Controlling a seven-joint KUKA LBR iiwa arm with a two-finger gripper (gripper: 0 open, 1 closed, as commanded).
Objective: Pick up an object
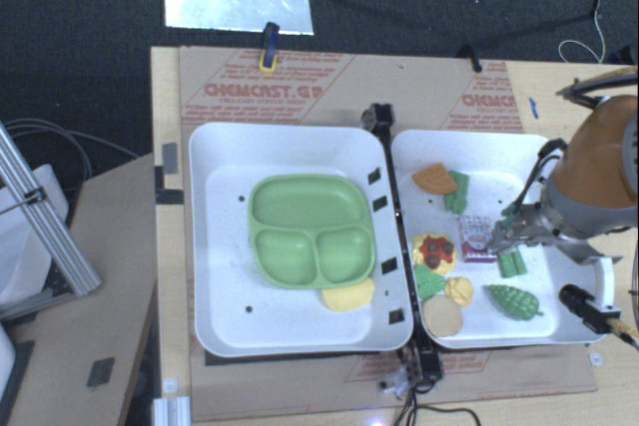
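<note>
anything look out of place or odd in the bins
One thing: a yellow item in the left bin lies half tucked under the front edge of the green divided tray rather than on it. The right bin's toys are just a loose jumble.

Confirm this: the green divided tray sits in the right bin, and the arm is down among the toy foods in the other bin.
Not quite. The camera view shows the green divided tray in the left bin; the arm's gripper is among the toy foods in the right bin.
</note>
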